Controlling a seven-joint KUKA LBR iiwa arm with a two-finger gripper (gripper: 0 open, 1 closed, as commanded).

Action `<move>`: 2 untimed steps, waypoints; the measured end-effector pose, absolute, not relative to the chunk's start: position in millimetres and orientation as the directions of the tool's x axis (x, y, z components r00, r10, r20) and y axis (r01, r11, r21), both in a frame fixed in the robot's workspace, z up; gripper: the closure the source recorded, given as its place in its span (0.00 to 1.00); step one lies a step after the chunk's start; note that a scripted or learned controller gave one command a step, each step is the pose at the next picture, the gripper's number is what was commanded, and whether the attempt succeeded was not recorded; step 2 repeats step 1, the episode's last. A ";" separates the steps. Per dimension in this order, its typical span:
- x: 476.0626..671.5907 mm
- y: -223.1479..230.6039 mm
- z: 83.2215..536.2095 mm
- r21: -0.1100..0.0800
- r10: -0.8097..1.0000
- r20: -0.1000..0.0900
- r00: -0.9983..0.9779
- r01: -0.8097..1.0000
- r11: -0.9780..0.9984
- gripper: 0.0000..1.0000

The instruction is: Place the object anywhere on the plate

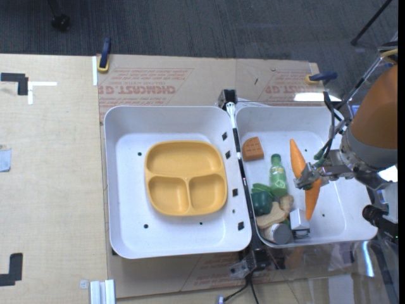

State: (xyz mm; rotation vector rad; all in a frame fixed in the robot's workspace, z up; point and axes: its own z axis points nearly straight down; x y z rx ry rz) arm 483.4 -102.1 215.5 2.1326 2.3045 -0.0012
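Camera view shows the claw (309,176) low in the right bin (329,223), against the middle of the carrot (304,177). Risk, I judge: a grip on this long, smooth carrot may slip or tilt during lifting. How wide the claw stands I cannot tell. The plate (186,177) lies well apart, far left of it.

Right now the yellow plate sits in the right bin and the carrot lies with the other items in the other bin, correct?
Not quite: the camera view shows the plate in the left bin. The carrot lies in the right bin with the other items.
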 end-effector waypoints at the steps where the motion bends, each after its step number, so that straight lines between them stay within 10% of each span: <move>1: 483.4 -102.2 215.5 0.001 0.997 -0.002 -0.077 0.997 0.077 0.00; 2: 483.4 -102.2 215.5 0.001 0.997 -0.002 -0.077 0.997 0.077 0.00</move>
